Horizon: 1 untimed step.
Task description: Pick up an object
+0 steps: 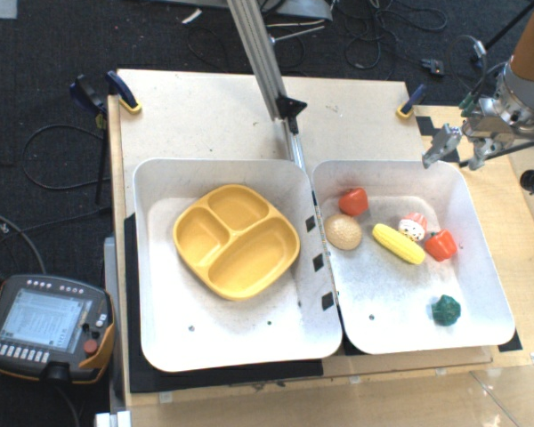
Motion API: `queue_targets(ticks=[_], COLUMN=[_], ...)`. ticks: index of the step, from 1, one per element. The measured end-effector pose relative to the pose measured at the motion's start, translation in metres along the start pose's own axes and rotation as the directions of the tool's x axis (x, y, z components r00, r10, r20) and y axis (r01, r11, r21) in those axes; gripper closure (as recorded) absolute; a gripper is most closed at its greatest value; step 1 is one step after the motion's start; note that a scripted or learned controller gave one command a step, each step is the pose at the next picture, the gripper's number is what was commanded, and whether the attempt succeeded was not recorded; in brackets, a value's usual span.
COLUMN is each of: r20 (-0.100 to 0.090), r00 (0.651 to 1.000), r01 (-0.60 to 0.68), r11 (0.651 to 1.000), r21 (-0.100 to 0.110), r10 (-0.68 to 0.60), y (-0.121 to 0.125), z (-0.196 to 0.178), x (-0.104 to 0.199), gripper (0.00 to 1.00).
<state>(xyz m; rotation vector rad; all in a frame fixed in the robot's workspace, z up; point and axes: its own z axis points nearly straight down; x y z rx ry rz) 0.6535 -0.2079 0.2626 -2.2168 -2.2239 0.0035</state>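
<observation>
Gripper: I see the gripper (463, 148) at the frame's upper right, fingers spread wide, nothing between them, hanging over the right bin (481, 278)'s top rim.
Progress: I judge nothing picked yet; approach, descent and grasp all remain.
Targets: yellow banana (399, 243), beige ball (343, 232), red pieces and a green piece lie in the right bin.
Left bin (156, 327): yellow divided plate (237, 240).
Room: wooden bench (205, 114), dark carpet, cables, teach pendant (44, 326) lower left.

Arm (527, 60) cut off by the right edge. Red-and-white toy (414, 229) partly hidden behind the yellow banana (399, 243). Too small to tell what kind.
</observation>
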Motion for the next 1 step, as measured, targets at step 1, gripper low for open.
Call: queue_targets(ticks=[1], r20=[0.002], r00=[1.000], r01=[0.003], r11=[1.000], r21=[-0.002], r10=[-0.003], y=[0.0006], z=[-0.0104], x=[0.0001], gripper=[1.00])
